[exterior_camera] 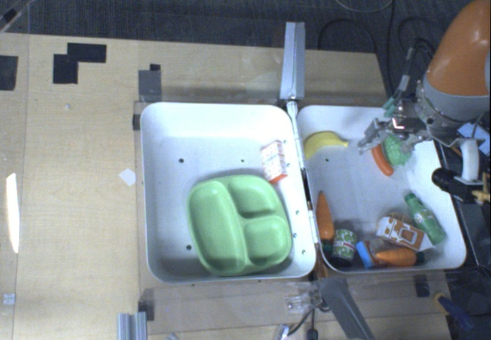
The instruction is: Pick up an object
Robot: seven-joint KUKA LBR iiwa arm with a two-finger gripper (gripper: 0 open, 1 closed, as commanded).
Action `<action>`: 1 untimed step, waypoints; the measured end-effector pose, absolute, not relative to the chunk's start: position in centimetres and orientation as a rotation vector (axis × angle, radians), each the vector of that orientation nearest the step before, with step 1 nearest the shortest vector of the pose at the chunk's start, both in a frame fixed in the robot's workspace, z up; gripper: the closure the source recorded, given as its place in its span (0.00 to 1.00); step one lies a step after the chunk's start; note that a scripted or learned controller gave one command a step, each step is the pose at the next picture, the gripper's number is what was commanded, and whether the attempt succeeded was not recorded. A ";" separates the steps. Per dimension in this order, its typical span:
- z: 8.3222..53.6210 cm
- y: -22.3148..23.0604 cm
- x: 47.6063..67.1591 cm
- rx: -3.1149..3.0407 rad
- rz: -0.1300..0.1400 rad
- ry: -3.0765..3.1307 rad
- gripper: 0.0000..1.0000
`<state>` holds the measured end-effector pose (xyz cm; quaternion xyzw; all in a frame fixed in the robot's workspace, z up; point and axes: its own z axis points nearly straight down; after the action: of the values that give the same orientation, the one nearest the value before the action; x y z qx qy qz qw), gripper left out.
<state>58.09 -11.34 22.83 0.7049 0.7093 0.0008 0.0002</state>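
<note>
Claw: low over the far right corner of the right bin, just beside an orange carrot-like piece and a green item; whether it is spread or pinching you cannot tell, so judge this the reach-and-grasp step. Next move: you need a settled closure on one piece, then a straight lift. Room: far wall and yellow item crowd the left; mid-bin floor lies open.

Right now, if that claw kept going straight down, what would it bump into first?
Probably the carrot with its green top, lying right under the gripper in the right bin. Height is hard to judge from this slant, so it may already touch.
</note>
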 end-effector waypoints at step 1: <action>23.9 -11.3 58.3 2.209 0.007 2.231 1.00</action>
<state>58.28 -11.26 23.87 0.7035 0.7106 0.0022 0.0010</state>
